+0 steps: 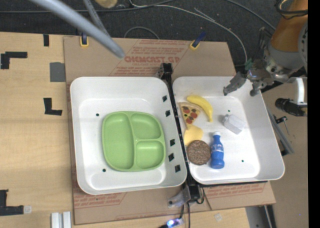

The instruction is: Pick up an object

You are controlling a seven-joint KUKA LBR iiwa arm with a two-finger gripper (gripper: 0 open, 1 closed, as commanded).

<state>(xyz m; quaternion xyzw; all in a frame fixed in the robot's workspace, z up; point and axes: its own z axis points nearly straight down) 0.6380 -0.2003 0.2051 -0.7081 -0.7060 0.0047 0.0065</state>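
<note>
The right bin (260, 137) holds a yellow banana (201, 106), a pizza slice (189, 114), a yellow wedge (194, 134), a brown round cookie (199, 152), a blue bottle (217, 151) and a small grey block (233, 123). My gripper (244, 86) hangs over the bin's far right corner, above and to the right of the banana. Its two fingers stand apart with nothing between them, so it is open.
The left bin (85, 97) holds a green divided plate (133, 140). Black clips run down the seam between the bins (171, 122). The arm's orange-banded body (290, 32) stands at the right edge. A grey pole (65, 7) crosses the top left.
</note>
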